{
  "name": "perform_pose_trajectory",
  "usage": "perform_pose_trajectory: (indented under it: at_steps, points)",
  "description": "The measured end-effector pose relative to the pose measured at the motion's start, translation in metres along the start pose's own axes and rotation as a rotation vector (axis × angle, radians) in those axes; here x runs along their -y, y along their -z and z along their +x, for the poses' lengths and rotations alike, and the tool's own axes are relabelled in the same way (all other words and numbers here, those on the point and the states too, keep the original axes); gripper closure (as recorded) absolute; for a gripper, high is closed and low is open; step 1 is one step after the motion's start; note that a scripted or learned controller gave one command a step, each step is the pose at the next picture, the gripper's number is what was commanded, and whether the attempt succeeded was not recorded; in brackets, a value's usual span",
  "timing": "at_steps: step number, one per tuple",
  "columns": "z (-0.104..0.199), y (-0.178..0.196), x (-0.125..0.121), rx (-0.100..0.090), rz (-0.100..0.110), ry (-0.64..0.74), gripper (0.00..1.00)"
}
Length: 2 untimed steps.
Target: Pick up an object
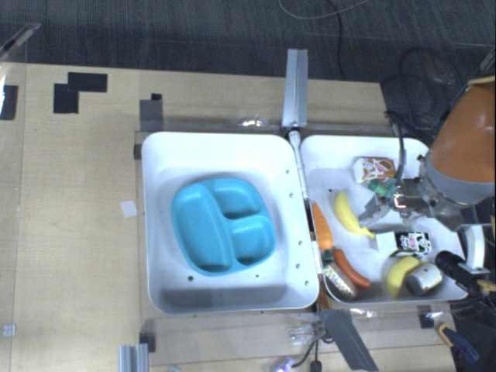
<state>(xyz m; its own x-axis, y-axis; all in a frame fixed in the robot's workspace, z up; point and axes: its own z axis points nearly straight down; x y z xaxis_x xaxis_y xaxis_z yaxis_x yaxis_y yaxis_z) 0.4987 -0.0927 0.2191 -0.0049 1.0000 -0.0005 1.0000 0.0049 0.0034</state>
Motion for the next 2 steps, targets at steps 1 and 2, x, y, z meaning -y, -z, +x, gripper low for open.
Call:
perform_pose_trajectory:
  at_steps: [1,2]
  points:
    - [0.003,-0.121,-0.0323,0.004,-0.008,0.013,0.0]
    - [0.003,-0.1212,-0.0323,0.004,-0.008,0.013,0.0]
